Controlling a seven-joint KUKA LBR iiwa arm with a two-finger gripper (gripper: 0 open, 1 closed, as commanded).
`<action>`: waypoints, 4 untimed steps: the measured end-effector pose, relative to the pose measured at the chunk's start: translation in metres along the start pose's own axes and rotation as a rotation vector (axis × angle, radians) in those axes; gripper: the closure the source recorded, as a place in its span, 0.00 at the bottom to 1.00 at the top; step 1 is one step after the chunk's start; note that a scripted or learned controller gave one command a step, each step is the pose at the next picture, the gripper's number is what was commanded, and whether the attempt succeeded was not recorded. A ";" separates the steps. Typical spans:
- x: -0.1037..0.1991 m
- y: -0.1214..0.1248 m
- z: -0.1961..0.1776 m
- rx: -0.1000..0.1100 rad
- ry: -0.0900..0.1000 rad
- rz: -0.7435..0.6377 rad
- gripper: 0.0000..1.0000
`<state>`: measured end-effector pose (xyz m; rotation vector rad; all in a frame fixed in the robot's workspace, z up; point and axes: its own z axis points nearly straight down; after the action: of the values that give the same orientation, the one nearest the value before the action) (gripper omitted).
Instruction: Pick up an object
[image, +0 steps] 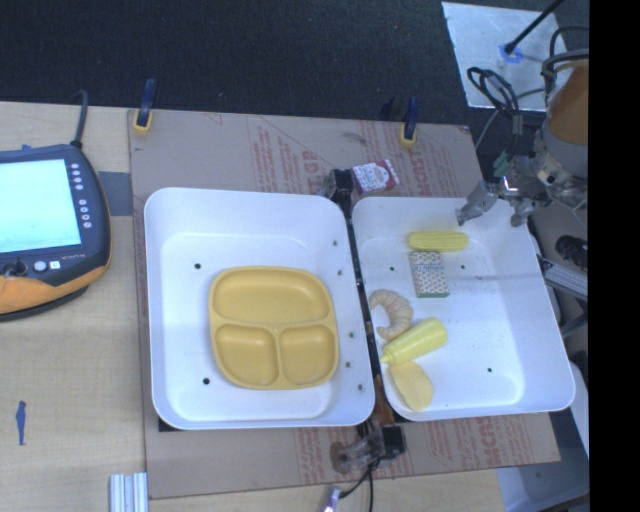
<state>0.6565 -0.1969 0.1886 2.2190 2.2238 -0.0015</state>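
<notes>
Down at the front edge, closest to the lens, some small clips and cable bits (362, 452) poke out just below the seam where the two bins meet. I'll use the right bin (520, 340) as my landmark since that's where all the pickable stuff is.

Along its left side, from the front going back: a flat yellow oval piece (412, 386) in the front-left corner, then a yellow squeeze bottle (414, 341) lying on its side, touching or nearly touching that oval. Just behind the bottle there's a curled tan shrimp-looking thing (391, 311). Further back sits a little speckled sponge block (429, 273), and just behind that a yellow corn cob (437, 241) lying crosswise.

Gripper (496, 204) is over the back-right part of that bin, near the rim, well apart from all the objects. Its two fingers look spread apart and there's nothing between them.

Left of the right bin, pressed up against it, is the left bin (170, 300) with a yellow divided plate (272, 327) in the middle. Way further left there's a teach pendant (45, 225) on the bench. Just behind the seam between the bins lies a small red and white packet (374, 177).
</notes>
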 end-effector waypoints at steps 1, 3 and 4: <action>0.037 0.001 0.093 0.000 0.000 -0.002 0.00; 0.083 -0.003 0.088 0.019 0.001 -0.005 1.00; 0.093 -0.058 0.040 0.003 0.000 -0.001 1.00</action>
<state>0.5985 -0.1037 0.1484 2.2188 2.2262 -0.0051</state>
